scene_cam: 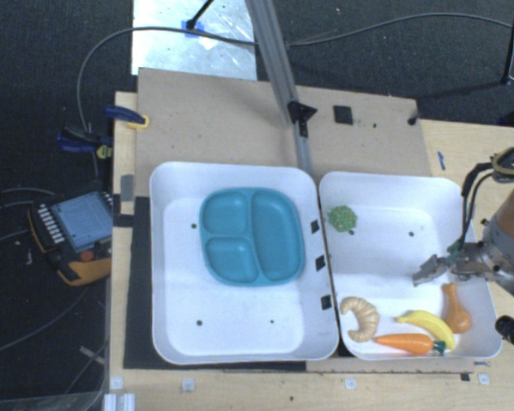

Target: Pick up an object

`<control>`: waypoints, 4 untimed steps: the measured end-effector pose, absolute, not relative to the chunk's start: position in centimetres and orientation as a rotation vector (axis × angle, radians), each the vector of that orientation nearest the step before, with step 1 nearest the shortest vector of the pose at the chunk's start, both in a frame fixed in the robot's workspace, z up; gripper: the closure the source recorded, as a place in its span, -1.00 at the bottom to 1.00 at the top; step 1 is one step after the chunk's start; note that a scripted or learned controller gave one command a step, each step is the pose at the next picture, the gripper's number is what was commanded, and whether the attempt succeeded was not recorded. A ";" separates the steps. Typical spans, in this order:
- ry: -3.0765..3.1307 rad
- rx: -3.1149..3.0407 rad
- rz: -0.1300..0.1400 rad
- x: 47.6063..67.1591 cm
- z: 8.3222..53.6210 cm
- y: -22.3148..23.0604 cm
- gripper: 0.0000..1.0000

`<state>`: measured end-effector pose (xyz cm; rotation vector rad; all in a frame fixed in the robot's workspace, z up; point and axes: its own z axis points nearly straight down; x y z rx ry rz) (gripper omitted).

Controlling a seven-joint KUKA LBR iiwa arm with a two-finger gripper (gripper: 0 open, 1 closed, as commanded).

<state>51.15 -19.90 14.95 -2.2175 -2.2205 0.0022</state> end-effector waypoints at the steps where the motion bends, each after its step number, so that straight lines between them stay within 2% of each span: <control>1: -2.219 -2.219 0.002 50.1 9.6 -19.6 -1.00; 2: -2.224 -2.223 -0.004 50.3 8.7 -19.7 -1.00; 3: -2.229 -2.229 -0.010 50.5 10.0 -19.7 1.00; 4: -2.233 -2.221 -0.006 51.0 16.3 -19.4 1.00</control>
